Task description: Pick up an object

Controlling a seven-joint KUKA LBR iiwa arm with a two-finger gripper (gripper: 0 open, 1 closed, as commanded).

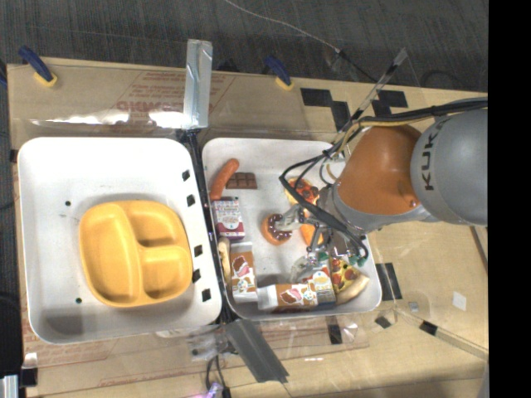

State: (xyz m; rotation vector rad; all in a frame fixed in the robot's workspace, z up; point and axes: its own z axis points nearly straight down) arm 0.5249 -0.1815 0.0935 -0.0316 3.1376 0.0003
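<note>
My gripper (pixel 302 232) hangs low over the middle of the right bin (pixel 274 149), below the arm's orange band. Cables and the wrist hide much of it. A brown-and-pink donut (pixel 276 229) lies just to its left. A small orange piece (pixel 307 233) sits right at the gripper; I cannot tell whether it is held. An orange-red toy (pixel 305 192) lies just above. Below the gripper are a small juice carton (pixel 322 285), a pizza slice (pixel 353 282) and a bottle (pixel 286 295) lying on its side.
Along the right bin's left side lie a sausage (pixel 224 177), a chocolate bar (pixel 242 181) and two small cartons (pixel 227 215) (pixel 242 274). The left bin (pixel 50 164) holds a yellow divided plate (pixel 99 255). A dark divider (pixel 199 214) separates the bins.
</note>
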